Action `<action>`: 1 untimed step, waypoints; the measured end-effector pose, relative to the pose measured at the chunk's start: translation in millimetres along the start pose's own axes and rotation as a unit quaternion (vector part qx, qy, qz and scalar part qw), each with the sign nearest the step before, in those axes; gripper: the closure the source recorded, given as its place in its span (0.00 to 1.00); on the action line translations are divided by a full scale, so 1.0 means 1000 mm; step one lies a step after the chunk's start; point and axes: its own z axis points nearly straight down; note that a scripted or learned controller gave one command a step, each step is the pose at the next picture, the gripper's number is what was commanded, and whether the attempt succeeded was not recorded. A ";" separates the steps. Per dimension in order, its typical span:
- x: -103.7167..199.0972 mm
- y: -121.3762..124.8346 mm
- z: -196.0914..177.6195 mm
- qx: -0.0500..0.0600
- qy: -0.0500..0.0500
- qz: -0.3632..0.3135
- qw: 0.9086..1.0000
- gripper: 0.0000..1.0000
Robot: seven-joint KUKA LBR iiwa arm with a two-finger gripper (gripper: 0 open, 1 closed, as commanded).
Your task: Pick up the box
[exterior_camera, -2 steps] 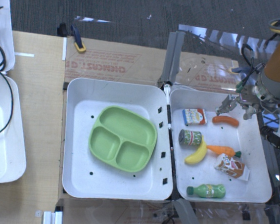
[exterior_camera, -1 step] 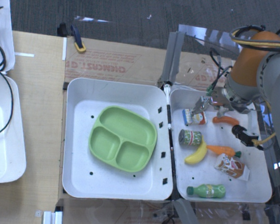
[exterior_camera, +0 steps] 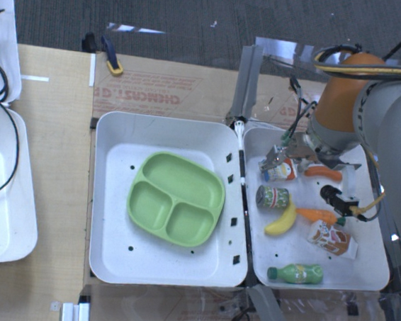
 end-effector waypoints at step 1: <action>-0.001 0.000 -0.009 0.000 -0.001 0.000 1.000 1.00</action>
